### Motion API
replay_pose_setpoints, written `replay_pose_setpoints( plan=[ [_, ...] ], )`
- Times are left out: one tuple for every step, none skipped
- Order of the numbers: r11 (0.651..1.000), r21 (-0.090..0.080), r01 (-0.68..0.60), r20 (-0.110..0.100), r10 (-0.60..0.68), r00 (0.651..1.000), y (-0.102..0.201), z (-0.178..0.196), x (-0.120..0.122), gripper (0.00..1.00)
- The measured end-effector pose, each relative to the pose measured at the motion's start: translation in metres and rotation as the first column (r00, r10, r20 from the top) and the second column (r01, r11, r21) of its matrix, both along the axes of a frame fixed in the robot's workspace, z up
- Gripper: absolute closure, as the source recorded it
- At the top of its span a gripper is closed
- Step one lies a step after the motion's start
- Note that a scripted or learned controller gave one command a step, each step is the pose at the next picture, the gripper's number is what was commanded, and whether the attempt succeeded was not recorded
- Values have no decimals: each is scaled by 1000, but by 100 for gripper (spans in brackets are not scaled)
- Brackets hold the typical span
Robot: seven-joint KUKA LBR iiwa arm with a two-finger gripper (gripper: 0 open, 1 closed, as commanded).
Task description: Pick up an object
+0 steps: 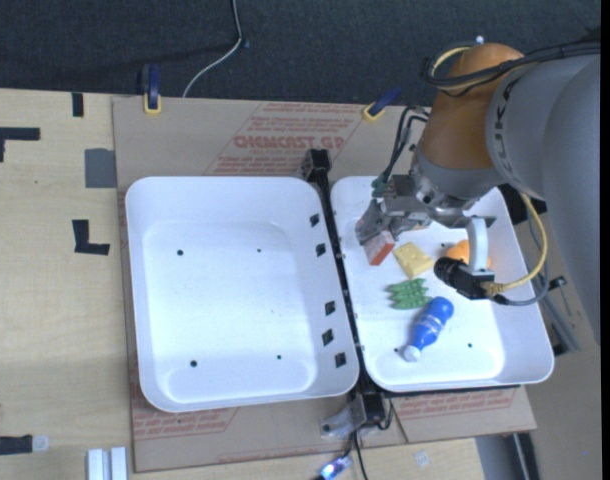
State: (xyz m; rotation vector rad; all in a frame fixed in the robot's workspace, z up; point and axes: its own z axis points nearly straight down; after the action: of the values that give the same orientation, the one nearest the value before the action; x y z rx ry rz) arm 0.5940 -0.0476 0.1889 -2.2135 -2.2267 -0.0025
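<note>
In the right bin (525,368), the blue bottle (429,326) lies at five o'clock, nearest the camera. Above it sit the green piece (408,293), then the yellow block (414,259). The gripper (383,230) hangs at eleven o'clock over a red piece (381,254), half hidden; whether it grips anything, I cannot tell. An orange object (461,250) is partly covered by black hardware.

Two bins sit side by side on the bench, their inner walls touching. The left bin (155,298) lies next to the right bin (515,363), which carries several things. A block (414,259) lies near its centre, a leafy toy (408,293) just in front of it, and a bottle (428,328) nearer the front edge, tilted. The gripper (383,230) hangs over the bin's rear left part, beside the block.
</note>
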Motion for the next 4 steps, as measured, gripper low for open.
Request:
replay_pose_setpoints(
  plan=[
    [1000, -1, -2, 5, 2, 1000, 69, 78, -10, 100],
    [1000, -8, 18, -4, -18, 1000, -55, 58, -35, 100],
    [1000, -1, 1, -7, -1, 1000, 9, -9, -19, 100],
    [1000, 0, -2, 8, 2, 1000, 63, 90, -33, 100]
  ],
)
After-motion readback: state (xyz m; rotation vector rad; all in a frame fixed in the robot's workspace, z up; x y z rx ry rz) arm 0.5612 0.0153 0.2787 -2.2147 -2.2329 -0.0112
